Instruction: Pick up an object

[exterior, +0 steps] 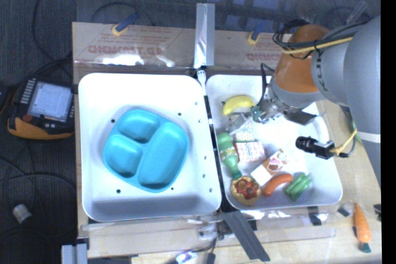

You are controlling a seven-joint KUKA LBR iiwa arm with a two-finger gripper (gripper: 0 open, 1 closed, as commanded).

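Bench bears two white bins; blue tray (146, 148) held in left bin (93, 96). Gripper (260, 112) lowered beside banana (237, 104) in right bin (328, 185); finger state cannot be told.

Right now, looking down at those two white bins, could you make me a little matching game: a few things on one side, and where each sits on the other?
Things:
1. blue divided plate
2. banana
3. green pepper
4. orange carrot

Places:
A. near corner of the right bin
B. on the bench, outside the bins
C. middle of the left bin
D. far end of the right bin

Pairs: 1-C, 2-D, 3-A, 4-B
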